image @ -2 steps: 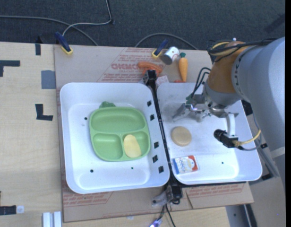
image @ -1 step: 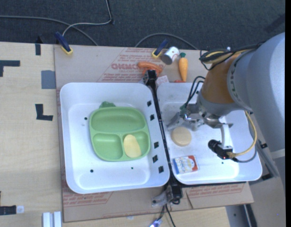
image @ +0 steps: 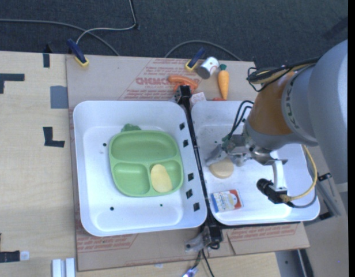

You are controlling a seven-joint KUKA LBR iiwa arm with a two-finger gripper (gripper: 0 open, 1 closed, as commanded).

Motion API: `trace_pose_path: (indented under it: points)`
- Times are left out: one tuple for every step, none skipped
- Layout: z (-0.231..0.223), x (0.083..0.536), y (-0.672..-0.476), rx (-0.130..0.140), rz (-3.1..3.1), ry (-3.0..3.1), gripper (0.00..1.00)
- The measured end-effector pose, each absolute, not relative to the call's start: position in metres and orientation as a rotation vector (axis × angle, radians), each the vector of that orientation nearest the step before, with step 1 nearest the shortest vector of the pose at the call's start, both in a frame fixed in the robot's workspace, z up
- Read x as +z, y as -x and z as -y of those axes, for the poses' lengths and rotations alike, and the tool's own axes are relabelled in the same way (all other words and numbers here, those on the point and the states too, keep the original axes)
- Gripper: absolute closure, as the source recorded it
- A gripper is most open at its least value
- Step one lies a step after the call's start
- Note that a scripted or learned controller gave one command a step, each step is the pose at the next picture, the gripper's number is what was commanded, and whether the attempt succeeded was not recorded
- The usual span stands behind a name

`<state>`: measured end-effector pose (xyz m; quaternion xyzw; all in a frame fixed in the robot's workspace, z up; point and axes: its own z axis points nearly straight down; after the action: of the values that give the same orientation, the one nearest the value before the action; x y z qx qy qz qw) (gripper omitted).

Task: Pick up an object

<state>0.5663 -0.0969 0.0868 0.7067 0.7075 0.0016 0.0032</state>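
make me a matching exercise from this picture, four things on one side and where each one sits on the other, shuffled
Things:
1. yellow oval piece
2. orange toy carrot
3. small red and white packet
4. green divided plate

Places:
A. on the cardboard behind the bins
B. in the plate's lower right compartment
C. in the left white bin
D. near the right white bin's front edge

Pairs: 1-B, 2-A, 3-D, 4-C

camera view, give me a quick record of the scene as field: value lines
left bin: holds a green divided plate
plate contents: yellow piece in the lower right compartment
right bin: holds a pale round object and a small flat packet
gripper: low over the right bin, just above the pale round object
fingers: cannot tell
grasp: none visible
outside the bins: toy carrot on the cardboard behind the right bin
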Motion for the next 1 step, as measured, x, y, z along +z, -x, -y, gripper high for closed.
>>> trace_pose_path:
  points:
    - [0.096, 0.0863, -0.6079, 0.004, -2.22, -2.217, 0.0]
